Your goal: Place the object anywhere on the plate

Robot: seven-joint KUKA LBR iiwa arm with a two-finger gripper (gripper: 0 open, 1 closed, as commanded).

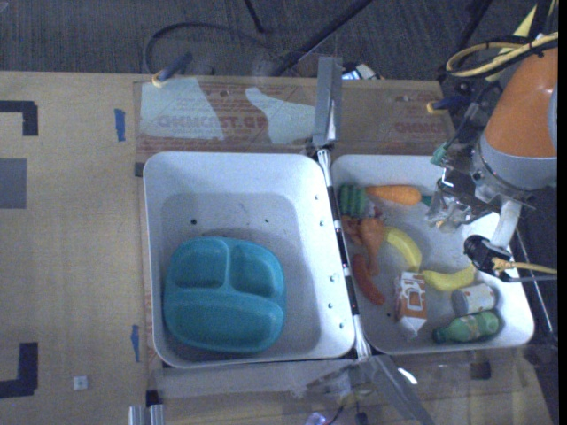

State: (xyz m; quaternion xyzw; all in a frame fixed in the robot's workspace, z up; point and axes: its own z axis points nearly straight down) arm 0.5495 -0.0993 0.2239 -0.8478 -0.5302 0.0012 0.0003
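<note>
A teal divided plate (225, 294) lies in the left bin (177, 180), toward its front. The right bin (523, 321) holds several toy foods: an orange carrot (394, 195), a green ridged vegetable (353, 201), a yellow banana (404, 246), a second banana (449, 279), red-orange pieces (366, 255), a small carton (411, 297), a grey can (473, 298) and a green bottle (467, 328). My gripper (450, 209) hangs over the right bin's back right part, just right of the carrot. Nothing shows between its fingers.
A clear divider panel (326, 100) stands at the back between the bins. Cables (496, 53) and the arm's orange band (527, 104) crowd the upper right. A black fitting (483, 251) juts over the right bin's edge.
</note>
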